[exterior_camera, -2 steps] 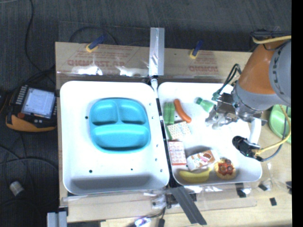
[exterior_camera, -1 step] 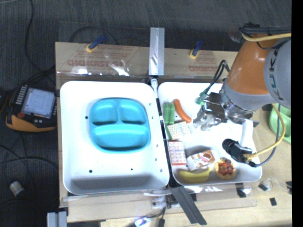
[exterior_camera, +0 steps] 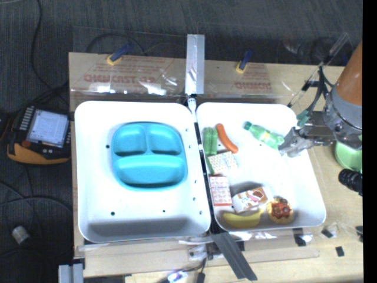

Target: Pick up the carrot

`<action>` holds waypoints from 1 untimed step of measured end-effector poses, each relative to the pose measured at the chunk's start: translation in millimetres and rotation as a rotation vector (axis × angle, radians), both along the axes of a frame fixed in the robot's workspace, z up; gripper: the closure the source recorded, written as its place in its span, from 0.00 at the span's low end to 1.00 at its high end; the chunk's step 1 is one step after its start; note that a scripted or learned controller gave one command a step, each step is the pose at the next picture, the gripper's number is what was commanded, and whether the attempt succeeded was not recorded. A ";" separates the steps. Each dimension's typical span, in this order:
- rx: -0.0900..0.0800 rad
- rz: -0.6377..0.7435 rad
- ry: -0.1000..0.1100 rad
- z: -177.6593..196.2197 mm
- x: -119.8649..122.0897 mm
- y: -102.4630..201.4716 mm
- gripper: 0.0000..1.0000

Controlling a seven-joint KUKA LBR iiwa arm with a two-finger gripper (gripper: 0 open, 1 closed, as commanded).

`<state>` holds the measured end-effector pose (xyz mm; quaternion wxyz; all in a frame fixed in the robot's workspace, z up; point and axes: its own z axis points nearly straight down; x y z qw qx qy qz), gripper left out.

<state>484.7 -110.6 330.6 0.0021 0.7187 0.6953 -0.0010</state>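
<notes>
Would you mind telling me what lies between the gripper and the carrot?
In the camera view, a green bottle lies between the gripper and the carrot.

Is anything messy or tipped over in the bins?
Nothing looks spilled or broken. The green bottle lies on its side in the right bin, and the carrot rests slanted beside a green vegetable. The blue tray sits flat in the left bin.

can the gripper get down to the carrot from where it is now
Probably yes. The carrot lies uncovered near the right bin's upper left, with open floor between it and the gripper. The green stick close beside it could crowd a finger.
</notes>
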 end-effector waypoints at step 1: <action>0.003 0.108 0.003 -77.1 30.0 17.8 1.00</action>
